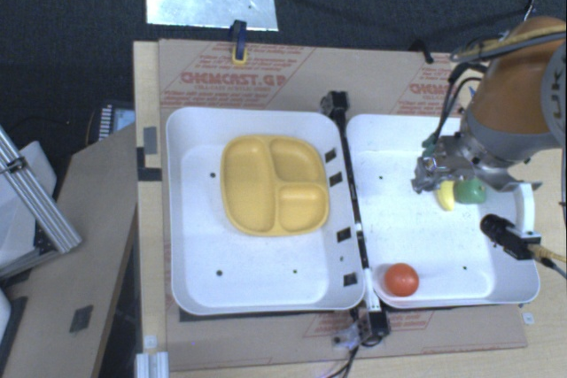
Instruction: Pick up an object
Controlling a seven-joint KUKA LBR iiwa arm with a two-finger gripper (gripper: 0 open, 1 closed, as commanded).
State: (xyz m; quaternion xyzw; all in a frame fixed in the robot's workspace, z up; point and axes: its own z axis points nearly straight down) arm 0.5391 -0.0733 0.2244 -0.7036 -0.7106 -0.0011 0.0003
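Observation:
In the right bin [390, 190] a small yellow thing [446, 196] and a green thing [470, 190] lie side by side near the middle right. My gripper [429, 176] hangs low right beside them, at their left and partly over them; the wrist hides part of the green one. Whether it touches either one is hidden. An orange ball [401, 279] rests in the same bin's front left corner, well apart from the gripper.
The left bin [190, 217] holds a yellow divided plate [273, 184] in its middle. A black divider rail [348, 190] runs between the two bins. Cardboard [266, 75] lies under both bins.

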